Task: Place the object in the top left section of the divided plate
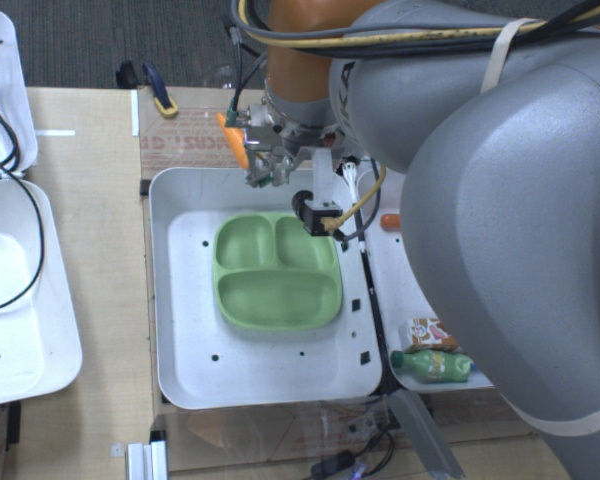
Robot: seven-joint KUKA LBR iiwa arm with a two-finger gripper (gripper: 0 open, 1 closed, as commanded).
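Gleaming smooth green divided plate (277,286)

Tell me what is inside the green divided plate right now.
The green divided plate shows bare green in its large lower section and its top left section. The gripper hovers above its upper edge, and a black arm attachment covers part of the top right section.

Pale green divided plate (277,272), white bin (180,298), orange object (237,145), green bottle (435,366), grey arm (500,188)
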